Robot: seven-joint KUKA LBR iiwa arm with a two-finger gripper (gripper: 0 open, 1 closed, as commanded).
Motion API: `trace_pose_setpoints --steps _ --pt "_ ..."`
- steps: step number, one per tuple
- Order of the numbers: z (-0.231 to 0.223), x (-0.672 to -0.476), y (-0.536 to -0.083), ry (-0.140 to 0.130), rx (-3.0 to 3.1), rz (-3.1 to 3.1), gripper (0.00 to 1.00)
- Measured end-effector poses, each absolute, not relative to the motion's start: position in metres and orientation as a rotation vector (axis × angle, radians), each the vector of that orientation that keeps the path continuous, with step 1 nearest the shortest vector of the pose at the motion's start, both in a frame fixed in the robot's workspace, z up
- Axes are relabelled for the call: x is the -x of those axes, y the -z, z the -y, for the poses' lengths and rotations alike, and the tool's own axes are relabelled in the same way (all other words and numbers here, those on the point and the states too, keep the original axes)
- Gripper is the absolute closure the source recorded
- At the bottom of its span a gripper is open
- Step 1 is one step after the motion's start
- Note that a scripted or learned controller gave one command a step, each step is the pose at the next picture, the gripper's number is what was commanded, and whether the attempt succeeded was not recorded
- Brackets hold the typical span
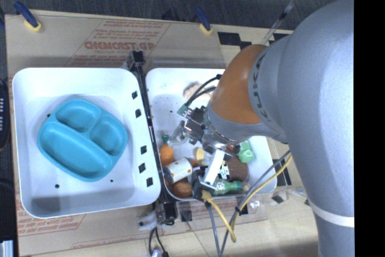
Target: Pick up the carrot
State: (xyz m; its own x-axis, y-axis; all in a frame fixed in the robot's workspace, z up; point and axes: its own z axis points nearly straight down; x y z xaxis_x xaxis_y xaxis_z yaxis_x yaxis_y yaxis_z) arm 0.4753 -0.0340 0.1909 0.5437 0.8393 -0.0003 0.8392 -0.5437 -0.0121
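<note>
Arm (pixel 313 87): grey, orange band above the wrist, reaching in from the right. It covers much of the right bin.

Desk (pixel 114 39): topped with brown cardboard printed in red. It carries two shallow white bins side by side.

Left bin (pixel 27 129): holds one thing, a blue divided plate (pixel 83 137), which lies flat near the bin's centre with its compartments facing up.

Right bin (pixel 165 93): far half bare and white. The near half is crowded with small things packed under the wrist.

Tool (pixel 194 128): low over the middle of the right bin, just above the clutter. Whether it is open or closed cannot be told, because the wrist hides it. Nothing is seen held.

Carrot (pixel 166 154): an orange piece by the right bin's left wall, just beside the tool on its near-left side and apart from it.

White cylinder (pixel 178 170): lies just nearer than the carrot, touching or almost touching it.

Brown rounded piece (pixel 181 188): at the near left corner, against the cylinder.

Green piece (pixel 245 154): at the arm's edge, right of the clutter.

Blue clamps (pixel 27 16): on the desk's far edge.
</note>
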Motion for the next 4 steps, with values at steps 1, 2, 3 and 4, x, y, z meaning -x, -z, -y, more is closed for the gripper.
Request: trace_pose_setpoints --steps 1,2,3,4 --pt "0.06 -0.529 -0.191 -0.01 2.736 1.53 0.0" --pt "0.091 -0.482 -0.134 -0.014 2.871 1.254 0.0" --pt "0.098 -0.487 -0.11 0.045 3.064 0.744 0.0" --pt "0.126 -0.512 -0.17 -0.005 3.08 0.583 0.0"
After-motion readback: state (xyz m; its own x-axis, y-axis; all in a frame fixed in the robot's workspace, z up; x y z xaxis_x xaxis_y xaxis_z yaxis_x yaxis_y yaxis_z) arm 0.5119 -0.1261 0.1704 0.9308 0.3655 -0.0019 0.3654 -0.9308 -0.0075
